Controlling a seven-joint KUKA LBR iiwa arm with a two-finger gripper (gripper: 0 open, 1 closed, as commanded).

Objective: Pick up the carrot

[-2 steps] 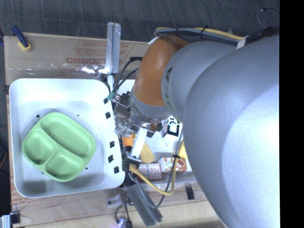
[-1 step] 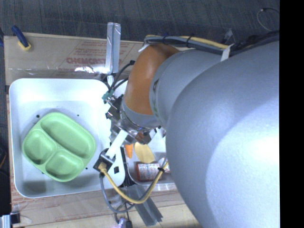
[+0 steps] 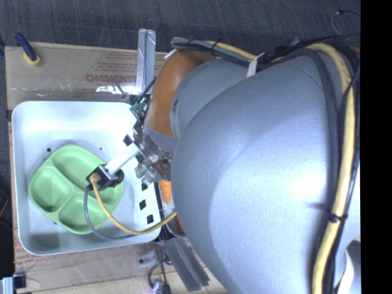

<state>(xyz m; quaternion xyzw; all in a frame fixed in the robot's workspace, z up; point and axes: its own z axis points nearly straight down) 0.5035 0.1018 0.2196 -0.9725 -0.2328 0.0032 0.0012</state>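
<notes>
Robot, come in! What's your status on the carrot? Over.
Claw low at the white bin's right edge, half hidden by the arm. Carrot: orange sliver right beside it, grip unconfirmed. Green plate lies left, not in the way.

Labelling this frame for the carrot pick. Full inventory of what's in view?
bench: 1, brown, under everything
left bin: 1, white, left half of view
plate: 1, green, divided, in the left bin's lower left
carrot: 1, orange sliver, likely the carrot, by the left bin's right wall, mostly hidden under the arm
clamp: 1, blue and yellow, bench's top left corner
metal strip: 1, grey, behind the left bin's back edge
arm: 1, grey with orange band, covering the right
tool: 1, over the left bin's right side
</notes>
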